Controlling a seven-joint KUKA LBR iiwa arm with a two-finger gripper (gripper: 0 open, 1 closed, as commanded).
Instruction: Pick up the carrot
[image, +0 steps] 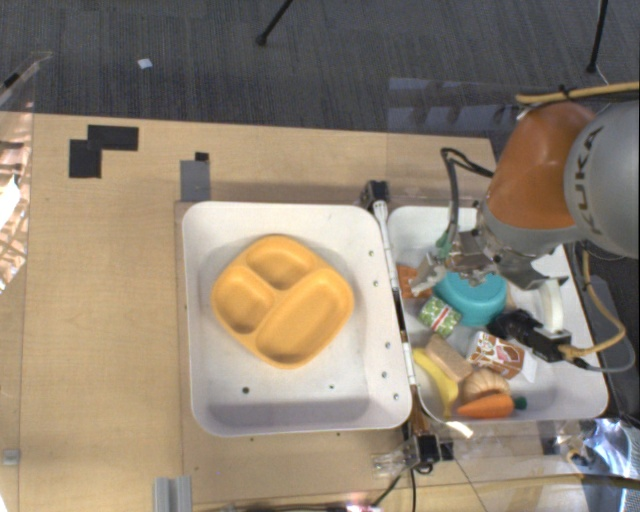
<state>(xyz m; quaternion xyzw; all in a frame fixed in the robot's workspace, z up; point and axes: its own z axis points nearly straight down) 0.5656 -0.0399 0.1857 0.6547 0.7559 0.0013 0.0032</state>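
Carrot (484, 406) lying flat at near edge of right bin (590, 395), green tip toward the right, touching a bread roll (484, 383) just behind it and close to a banana (436, 374) on its left. Gripper (462, 268) down in the far part of the same bin, well apart from carrot, just above a teal cup (473, 295). Finger state: cannot tell, wrist blocks the view. Green-and-white can (439, 316) left of cup. Left bin (205, 300) holding a yellow divided plate (283, 300).
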